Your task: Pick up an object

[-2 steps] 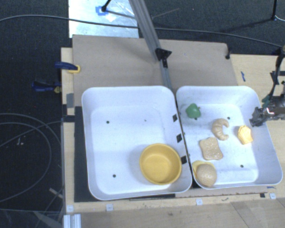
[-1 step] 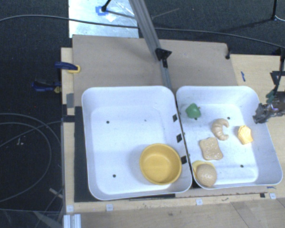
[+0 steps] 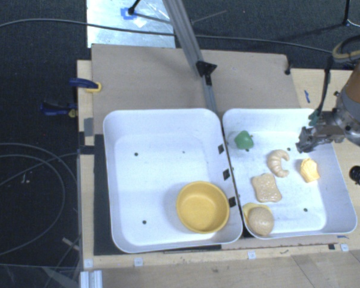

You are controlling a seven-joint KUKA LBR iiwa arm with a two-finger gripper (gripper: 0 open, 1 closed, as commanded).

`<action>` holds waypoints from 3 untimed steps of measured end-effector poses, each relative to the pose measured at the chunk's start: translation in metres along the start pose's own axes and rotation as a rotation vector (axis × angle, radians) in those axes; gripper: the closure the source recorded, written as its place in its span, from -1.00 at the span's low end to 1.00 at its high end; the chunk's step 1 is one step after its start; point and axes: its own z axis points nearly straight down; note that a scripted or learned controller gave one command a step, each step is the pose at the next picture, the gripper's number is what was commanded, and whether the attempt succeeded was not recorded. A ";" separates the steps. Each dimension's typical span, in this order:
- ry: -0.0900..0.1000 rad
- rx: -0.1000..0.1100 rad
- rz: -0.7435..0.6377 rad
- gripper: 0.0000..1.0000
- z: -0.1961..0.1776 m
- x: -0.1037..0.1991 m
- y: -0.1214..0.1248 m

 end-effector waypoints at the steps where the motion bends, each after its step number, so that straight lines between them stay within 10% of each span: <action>1: -0.001 0.001 0.001 1.00 0.002 0.042 0.014; 3: 0.000 0.002 0.001 1.00 0.017 0.155 0.035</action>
